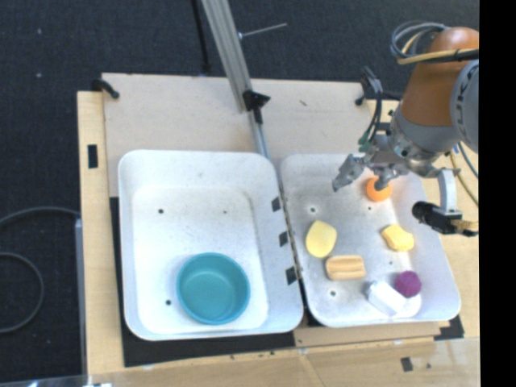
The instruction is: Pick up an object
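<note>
1. A pale wooden tabletop (185, 111) is sitting on a dark speckled floor (97, 22), and a dark cable (20, 274) is looping over the floor at the left.
2. Two shallow white bins are lying side by side on it: the left bin (161, 192) is holding a teal bowl (213, 287) near its front, and the right bin (322, 180) is carrying the small objects.
3. A grey metal post (230, 51) is slanting down from the top to the gap between the bins.
4. The end effector (372, 168) is hanging over the far part of the right bin, just above an orange ball (377, 189); whether its fingers are parted or closed on anything cannot be told.
5. Nearer the front, a yellow piece (320, 239), a tan block (344, 268), a smaller yellow piece (397, 238), a purple ball (407, 283) and a white piece (386, 297) are lying apart from the arm.
</note>
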`<state>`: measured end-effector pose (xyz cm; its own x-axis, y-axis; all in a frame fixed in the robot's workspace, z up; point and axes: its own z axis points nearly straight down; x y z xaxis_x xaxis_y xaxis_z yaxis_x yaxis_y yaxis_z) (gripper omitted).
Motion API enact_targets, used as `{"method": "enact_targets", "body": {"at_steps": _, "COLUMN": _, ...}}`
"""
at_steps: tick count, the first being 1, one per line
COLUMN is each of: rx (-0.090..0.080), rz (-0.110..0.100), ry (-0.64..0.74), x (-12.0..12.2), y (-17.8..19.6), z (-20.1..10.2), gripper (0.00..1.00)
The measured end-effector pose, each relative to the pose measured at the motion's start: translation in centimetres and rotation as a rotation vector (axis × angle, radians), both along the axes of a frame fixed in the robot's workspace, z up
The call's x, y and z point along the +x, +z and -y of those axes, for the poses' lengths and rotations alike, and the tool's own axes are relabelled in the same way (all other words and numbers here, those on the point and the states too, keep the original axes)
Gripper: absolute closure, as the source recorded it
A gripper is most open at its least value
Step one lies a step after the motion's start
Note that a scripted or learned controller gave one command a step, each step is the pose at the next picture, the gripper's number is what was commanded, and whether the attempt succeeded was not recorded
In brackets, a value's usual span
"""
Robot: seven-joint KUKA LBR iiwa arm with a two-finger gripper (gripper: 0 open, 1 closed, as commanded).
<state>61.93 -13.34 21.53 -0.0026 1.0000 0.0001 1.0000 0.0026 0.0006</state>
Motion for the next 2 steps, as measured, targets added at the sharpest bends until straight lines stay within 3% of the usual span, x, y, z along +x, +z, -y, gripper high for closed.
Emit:
{"method": "enact_targets", "body": {"at_steps": 1, "rx": 0.0, "rz": 0.0, "ry": 0.0, "x": 0.0, "y": 0.0, "z": 0.0, "gripper": 0.0}}
{"method": "enact_targets", "body": {"at_steps": 2, "rx": -0.001, "rz": -0.006, "ry": -0.001, "x": 0.0, "y": -6.2, "z": -0.5, "gripper": 0.0}}
